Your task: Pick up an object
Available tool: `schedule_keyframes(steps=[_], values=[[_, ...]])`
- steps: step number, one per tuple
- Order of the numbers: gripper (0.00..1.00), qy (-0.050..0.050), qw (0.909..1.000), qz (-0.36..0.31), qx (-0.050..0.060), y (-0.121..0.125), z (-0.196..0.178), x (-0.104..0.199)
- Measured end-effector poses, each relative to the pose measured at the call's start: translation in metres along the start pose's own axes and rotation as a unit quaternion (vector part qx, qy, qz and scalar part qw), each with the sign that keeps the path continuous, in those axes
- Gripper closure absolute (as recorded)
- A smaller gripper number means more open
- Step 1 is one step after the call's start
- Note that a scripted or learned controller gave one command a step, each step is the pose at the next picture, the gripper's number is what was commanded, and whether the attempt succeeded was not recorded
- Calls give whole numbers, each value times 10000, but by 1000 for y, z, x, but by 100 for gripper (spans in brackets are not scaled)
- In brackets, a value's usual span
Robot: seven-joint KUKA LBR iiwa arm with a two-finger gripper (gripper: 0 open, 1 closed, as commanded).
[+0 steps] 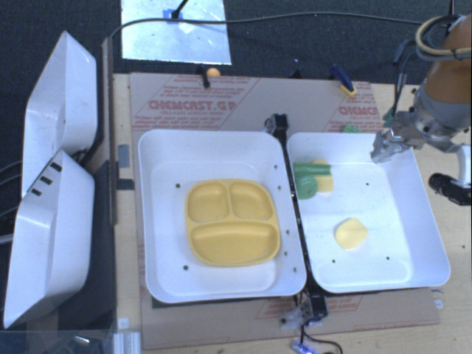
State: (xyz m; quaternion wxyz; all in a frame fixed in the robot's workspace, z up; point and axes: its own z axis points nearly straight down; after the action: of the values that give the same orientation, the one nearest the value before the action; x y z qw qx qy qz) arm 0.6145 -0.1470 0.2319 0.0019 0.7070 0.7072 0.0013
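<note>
A small pale yellow object, rounded and smooth like a soft plastic lump, lies on the floor of the right bin, toward its near half. Farther back and to the left of it, against the bin's left wall, sits a green toy with a glossy, rounded body, touching a small yellow block just beside it. The gripper hangs over the right bin's far right corner, well apart from the yellow lump; whether its metal fingers are spread or pressed together cannot be told, and nothing shows between them. The grey arm's orange band rises behind it. Left of the right bin, the left bin holds a yellow divided tray with three moulded compartments. Both bins are shallow, white and smooth, resting on a printed cardboard sheet over a pale wooden bench. Dark carpet lies beyond.
</note>
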Motion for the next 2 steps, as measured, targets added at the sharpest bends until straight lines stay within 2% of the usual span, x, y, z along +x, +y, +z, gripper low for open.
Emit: schedule_keyframes(steps=[1,2], values=[[100,0,10000,-2,-2,1,-49,0],[100,9,10000,-18,16,-5,-51,47]])
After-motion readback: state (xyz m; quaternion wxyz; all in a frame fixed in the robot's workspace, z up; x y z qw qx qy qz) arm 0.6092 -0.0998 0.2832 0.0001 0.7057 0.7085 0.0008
